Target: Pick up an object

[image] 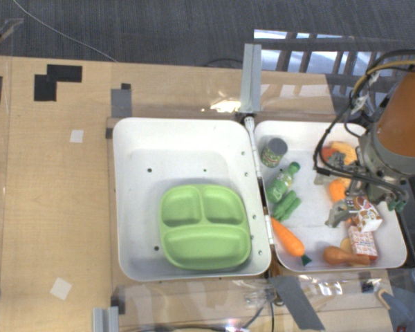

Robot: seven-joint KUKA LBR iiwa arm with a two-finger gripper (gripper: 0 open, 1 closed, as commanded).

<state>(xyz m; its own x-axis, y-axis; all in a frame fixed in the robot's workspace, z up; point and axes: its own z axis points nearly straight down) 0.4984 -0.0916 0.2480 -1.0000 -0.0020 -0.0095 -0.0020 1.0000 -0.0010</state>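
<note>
The right bin (pixel 311 254) holds several items. A grey-topped can (pixel 273 151) stands at its back left, with a green bottle (pixel 283 180) and a green pea pod (pixel 286 205) in front of it. A carrot (pixel 288 238) lies near the front left. At the right are a yellow item (pixel 344 149), an orange fruit (pixel 338 188), a red-and-white carton (pixel 363 232) and an orange-brown piece (pixel 346 256). My gripper (pixel 344 209) hangs low over the right part of this bin, just left of the carton and below the orange fruit. The arm's orange band (pixel 404 113) covers the bin's right rim.
The left bin (pixel 135 151) holds a green divided plate (pixel 205 225) in its front half. A metal post (pixel 250 78) stands behind the wall between the bins. Cables loop around the wrist above the right bin. Wooden bench lies to the left.
</note>
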